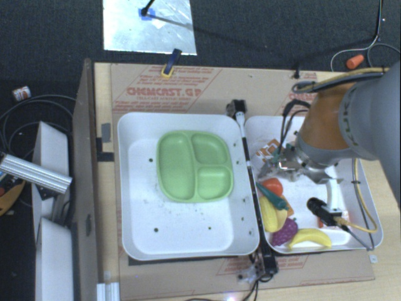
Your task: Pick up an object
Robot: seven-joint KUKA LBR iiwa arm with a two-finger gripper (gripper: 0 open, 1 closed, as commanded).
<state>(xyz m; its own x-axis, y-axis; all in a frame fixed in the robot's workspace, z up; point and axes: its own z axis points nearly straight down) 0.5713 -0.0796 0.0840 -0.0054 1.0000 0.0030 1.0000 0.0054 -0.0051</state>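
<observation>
The gripper (274, 165) hangs low in the right bin (362, 243), just above the toy carrot (274, 185) (its opening I cannot tell).

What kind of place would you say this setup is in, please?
Probably a robotics lab test bench: two white bins on a cardboard-covered bench, toy food like a banana, loose cables on dark carpet.

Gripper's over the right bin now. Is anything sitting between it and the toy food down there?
Nothing visible stands between them. The gripper hangs just above the orange-red piece in the right bin; the yellow piece, purple grapes and banana lie nearer the camera, beside the path.
</observation>
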